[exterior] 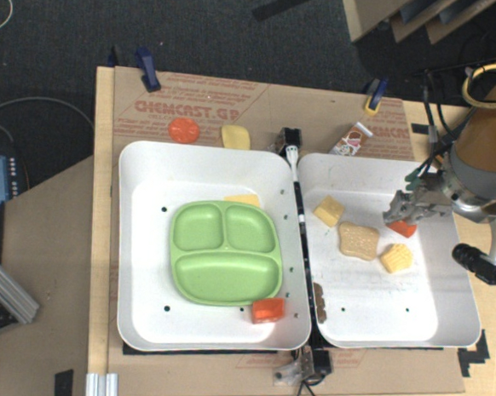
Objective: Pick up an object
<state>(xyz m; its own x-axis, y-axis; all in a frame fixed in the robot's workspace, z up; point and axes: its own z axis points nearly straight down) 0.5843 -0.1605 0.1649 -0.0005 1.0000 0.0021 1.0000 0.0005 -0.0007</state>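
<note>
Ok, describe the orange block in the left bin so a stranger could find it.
Start at the left bin, which holds a green divided plate. The orange block lies at the plate's near right corner, touching its edge. It is the only orange thing in that bin.

Two shallow white plastic bins sat side by side on the bench, a left one (135, 227) and a right one (443, 324). One light green divided plate with three compartments (225, 253) lay in the left bin, along with one small orange-red block (267, 311) and one pale yellow piece (243, 199) showing past the plate's far rim. The right bin held four small things: one pale yellow wedge (328, 212), one tan biscuit-like slab (358, 241), one ridged yellow chunk (397, 258) and one small red piece (404, 229). On the cardboard beyond the bins lay one round orange piece (184, 131), one pale yellow lump (235, 137) and one small red-and-white packet (350, 141). Two blue clamps (147, 68) (375, 95) gripped the board's far edge.
</note>
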